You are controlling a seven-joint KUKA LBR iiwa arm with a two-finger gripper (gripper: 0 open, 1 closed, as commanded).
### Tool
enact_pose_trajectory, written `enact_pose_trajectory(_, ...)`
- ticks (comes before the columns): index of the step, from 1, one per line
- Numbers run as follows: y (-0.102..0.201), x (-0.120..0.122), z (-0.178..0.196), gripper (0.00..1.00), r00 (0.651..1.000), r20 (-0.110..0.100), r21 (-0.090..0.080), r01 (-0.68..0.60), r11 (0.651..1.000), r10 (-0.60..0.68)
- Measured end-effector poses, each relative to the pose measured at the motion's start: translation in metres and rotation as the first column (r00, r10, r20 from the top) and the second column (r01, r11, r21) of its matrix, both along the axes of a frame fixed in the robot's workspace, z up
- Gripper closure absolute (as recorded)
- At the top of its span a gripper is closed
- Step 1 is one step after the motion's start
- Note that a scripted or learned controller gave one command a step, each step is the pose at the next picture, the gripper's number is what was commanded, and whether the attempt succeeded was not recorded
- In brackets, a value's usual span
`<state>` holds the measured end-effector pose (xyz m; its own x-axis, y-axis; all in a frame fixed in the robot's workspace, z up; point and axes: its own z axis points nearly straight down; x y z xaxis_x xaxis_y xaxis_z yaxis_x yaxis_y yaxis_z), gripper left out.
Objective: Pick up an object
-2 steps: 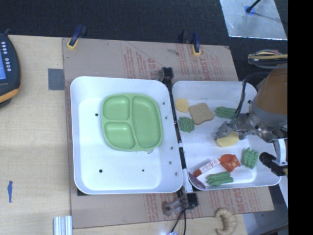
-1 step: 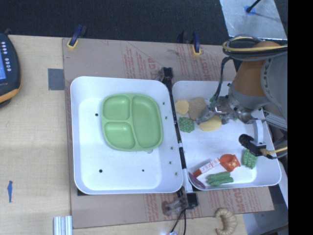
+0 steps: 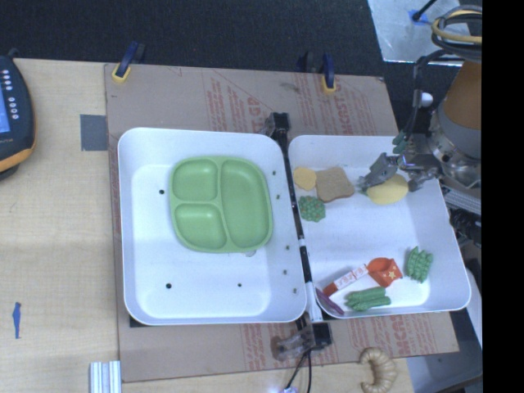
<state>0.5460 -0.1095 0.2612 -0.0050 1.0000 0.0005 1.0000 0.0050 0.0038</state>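
Fingers (image 3: 394, 173) look spread open, straddling the yellow lemon (image 3: 387, 191) at the back of the right bin (image 3: 442, 219) | nothing gripped yet | low and angled, probably lining up a grab

one fixed camera looks down at a slant on both white bins (image 3: 131, 219).

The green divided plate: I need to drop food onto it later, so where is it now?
In the camera view, the green divided plate lies in the left bin, toward its upper middle, across the divider from the small broccoli piece in the right bin.
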Motion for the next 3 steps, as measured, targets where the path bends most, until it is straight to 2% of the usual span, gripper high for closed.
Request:
enact_pose_trajectory(1, -0.028, 0.025, 0.009, 1.00, 1.000, -0.004, -0.001, 0.002, 1.000, -0.002)
enact_pose_trajectory(2, 0.023, 0.088, -0.017, 1.00, 1.000, -0.002, -0.003, -0.003, 1.000, 0.003)
enact_pose_trajectory(3, 0.064, 0.040, -0.030, 1.00, 1.000, -0.013, 0.000, -0.001, 1.000, 0.001)
